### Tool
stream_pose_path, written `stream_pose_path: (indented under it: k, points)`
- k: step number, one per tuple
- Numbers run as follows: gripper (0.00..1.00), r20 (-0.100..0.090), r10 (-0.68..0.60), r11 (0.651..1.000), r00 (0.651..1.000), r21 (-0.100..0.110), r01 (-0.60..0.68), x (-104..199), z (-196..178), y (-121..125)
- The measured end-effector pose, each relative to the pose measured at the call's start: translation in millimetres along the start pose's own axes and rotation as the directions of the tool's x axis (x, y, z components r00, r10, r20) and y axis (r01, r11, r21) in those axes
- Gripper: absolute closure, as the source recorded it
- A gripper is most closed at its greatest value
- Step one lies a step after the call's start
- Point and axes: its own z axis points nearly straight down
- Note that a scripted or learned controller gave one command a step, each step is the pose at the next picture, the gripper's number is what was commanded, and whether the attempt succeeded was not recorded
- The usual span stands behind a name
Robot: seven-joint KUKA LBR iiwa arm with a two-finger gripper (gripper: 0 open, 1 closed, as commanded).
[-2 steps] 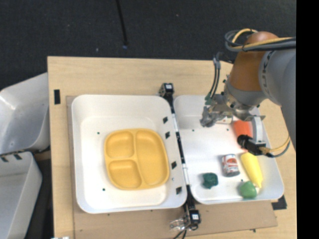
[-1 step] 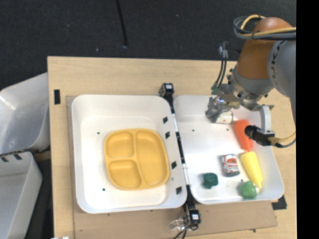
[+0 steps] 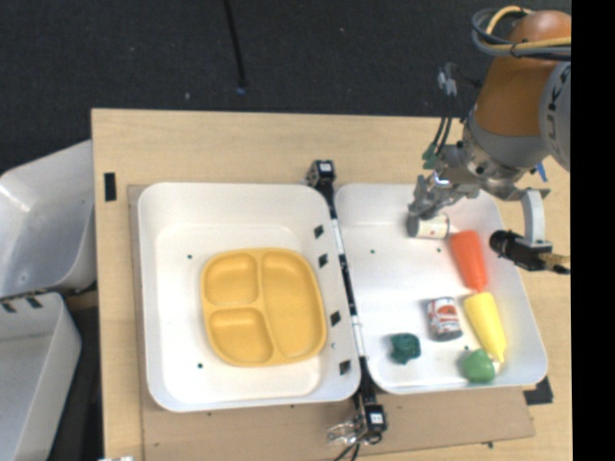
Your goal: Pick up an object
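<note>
gripper [image 3: 423, 217]: you've got it low in the far part of the right bin [image 3: 384, 353], right on a small pale cylinder [image 3: 434, 227]. Honestly can't tell if it's gripping that thing or how far it's spread, the angle hides it.
likely target: that pale cylinder, just left of the carrot's far end. Looks like smooth plastic, short and round, so my guess is it could roll away.
carrot [image 3: 469, 257]: orange, tapered, matte toy look, lying along the right side.
corn [image 3: 485, 323]: yellow, long, just nearer than the carrot.
can [image 3: 443, 318]: little red-labelled tin, beside the corn.
green bits: a dark lumpy one [image 3: 405, 348] and a brighter round one [image 3: 476, 366] at the near edge.
left bin [image 3: 163, 257]: holds a yellow divided tray [image 3: 261, 305], glossy, rounded corners.
</note>
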Motion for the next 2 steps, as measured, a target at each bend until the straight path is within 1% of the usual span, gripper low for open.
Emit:
stream_pose_path:
  k: [1,2]
  points:
    - [1.00,0.000,-0.001,1.000,1.000,0.001,0.001,-0.8,-24.1,1.5]
    - [1.00,0.001,-0.002,1.000,1.000,0.002,0.002,48.4,-24.1,-16.6]
